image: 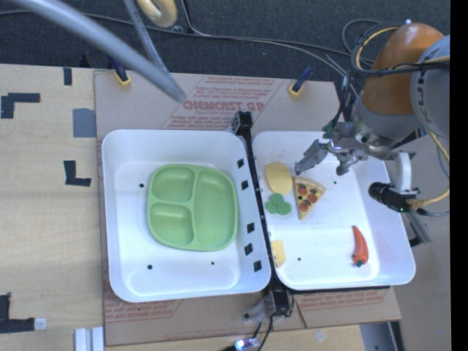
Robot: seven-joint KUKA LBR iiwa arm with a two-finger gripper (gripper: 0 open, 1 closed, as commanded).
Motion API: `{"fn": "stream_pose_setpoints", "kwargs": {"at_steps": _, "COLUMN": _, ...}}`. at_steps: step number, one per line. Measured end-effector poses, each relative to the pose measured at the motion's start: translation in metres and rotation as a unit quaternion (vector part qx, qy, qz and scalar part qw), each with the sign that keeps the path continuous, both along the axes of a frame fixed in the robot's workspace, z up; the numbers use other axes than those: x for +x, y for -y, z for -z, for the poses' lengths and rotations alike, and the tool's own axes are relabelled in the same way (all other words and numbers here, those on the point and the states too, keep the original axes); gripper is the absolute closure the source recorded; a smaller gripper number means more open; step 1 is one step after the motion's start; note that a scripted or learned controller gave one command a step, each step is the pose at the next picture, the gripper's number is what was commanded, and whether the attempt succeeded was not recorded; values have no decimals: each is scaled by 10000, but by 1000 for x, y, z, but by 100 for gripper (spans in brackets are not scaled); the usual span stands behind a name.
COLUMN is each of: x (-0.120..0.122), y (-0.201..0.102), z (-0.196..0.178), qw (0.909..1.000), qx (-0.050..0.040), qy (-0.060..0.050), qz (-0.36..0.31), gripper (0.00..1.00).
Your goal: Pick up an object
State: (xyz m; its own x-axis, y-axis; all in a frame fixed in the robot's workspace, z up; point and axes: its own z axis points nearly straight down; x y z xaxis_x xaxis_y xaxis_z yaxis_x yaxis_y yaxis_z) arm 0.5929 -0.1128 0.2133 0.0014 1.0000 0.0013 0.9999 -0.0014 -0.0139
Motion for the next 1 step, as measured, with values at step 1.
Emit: {"fn": "stream_pose_setpoints", "kwargs": {"at_steps": 1, "x": 3, "y": 0, "z": -7, "qw": 10000, "qx": -7, "qy": 62, "qz": -14, "gripper": 0}}
